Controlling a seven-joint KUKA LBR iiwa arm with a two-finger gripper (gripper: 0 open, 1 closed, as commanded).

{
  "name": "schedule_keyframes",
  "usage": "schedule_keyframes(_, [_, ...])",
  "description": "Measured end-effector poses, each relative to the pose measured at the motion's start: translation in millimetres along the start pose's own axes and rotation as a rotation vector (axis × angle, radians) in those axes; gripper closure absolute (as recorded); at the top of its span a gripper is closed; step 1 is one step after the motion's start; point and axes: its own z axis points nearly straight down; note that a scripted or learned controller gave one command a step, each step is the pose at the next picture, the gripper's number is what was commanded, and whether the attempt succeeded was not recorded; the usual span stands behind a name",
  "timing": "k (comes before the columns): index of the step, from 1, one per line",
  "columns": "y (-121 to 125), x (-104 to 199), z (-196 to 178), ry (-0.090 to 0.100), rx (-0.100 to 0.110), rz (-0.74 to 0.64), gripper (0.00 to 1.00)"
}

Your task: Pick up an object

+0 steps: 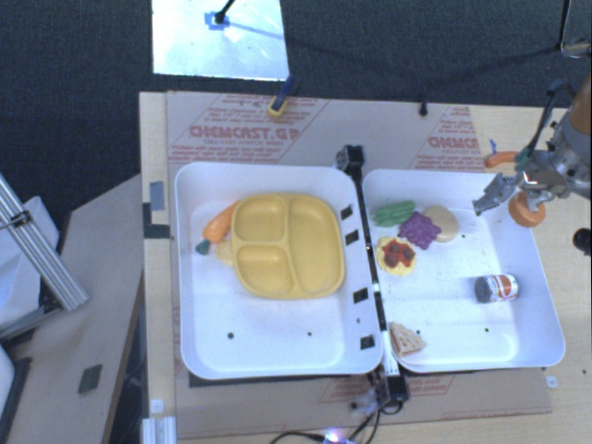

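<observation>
Camera view: left bin (199,340) holds yellow tray (282,245), carrot (218,222); right bin (536,336) holds can (497,288); end effector (495,195) state unclear.

This is a robot lab, not a kitchen. The bench (157,248) is bare board with two white bins (277,363) clamped side by side, sitting on a sheet printed CHEMCAST (242,132). Behind that sheet lies a metal plate (222,40) on dark carpet (65,81). The food in the bins is plastic toys. Left of the bench leans aluminium framing (37,257).
</observation>
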Motion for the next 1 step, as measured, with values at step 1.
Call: schedule_keyframes(1, [2.3,0.6,-7.2,-0.002,-0.012,-0.003,0.00])
